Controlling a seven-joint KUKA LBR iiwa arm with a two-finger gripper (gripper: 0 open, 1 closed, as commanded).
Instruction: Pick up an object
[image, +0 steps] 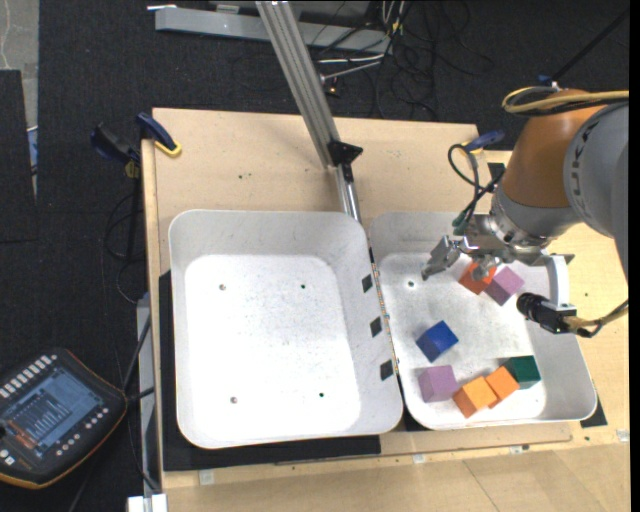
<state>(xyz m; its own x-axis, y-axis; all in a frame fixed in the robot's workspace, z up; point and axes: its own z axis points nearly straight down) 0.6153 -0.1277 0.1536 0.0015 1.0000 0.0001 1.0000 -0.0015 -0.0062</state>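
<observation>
While the tabletop (430, 150) carries two white bins, the arm (565, 165) hangs over the right bin (570, 395), its end effector (462, 258) beside the red block (474, 280) and pink block (504, 284), grip state impossible to tell.

Arm: reached in from the right, grey body bent downward at a slant.
Wrist: orange band (545, 150) sat above it, with cables looping alongside.
Gripper (452, 258): hung low, pointing down and to the left.
Grip: could not be made out from this angle.
</observation>
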